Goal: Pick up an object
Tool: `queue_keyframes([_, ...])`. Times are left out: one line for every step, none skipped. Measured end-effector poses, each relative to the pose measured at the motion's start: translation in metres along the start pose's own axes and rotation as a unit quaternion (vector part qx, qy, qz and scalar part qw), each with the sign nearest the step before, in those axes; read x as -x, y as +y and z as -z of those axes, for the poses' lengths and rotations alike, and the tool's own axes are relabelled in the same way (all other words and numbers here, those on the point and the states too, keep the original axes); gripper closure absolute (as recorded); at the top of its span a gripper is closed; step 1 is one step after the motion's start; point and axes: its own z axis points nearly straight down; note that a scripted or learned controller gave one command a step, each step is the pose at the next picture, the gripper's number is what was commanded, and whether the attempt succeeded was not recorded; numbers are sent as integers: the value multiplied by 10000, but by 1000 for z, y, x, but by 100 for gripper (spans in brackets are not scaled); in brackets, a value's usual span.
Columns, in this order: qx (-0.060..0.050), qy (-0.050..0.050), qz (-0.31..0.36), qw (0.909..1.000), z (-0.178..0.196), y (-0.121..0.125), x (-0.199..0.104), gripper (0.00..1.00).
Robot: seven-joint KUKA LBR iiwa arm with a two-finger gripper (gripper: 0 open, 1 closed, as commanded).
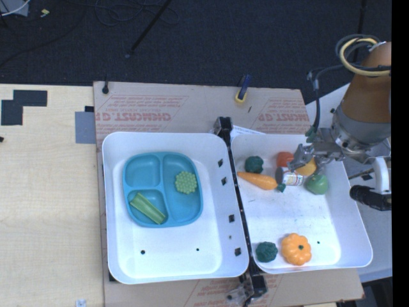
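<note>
Jaws (300, 165) can be seen low over the upper part of the right bin (358, 235), right of frame centre, but whether they're spread or pinched together can't be told, since it's all pretty cluttered there. A yellow piece (308, 169) is tucked right against them, and a small white-and-dark cylinder thing (291, 180) sits just below; whether either is actually gripped can't be made out.

Just beside that, a green pepper-ish object (317, 184) is seen to the right, a red-orange item (284, 158) to the upper left, and an orange carrot (257, 180) laid out to the left with a dark green broccoli (254, 164) just above it. Down at the bin's bottom edge, an orange pumpkin (296, 249) is parked next to another dark green broccoli piece (266, 252).

Over in the left bin (128, 254), a blue divided plate (163, 189) is placed, with a light green round cluster (186, 182) in the upper right compartment and a green strip (147, 208) in the lower one.

Both bins are set on brown cardboard (166, 110) on the table (45, 197).
</note>
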Motion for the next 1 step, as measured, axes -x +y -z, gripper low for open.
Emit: queue_keyframes([-4,1,2,10000,6,14,-53,100])
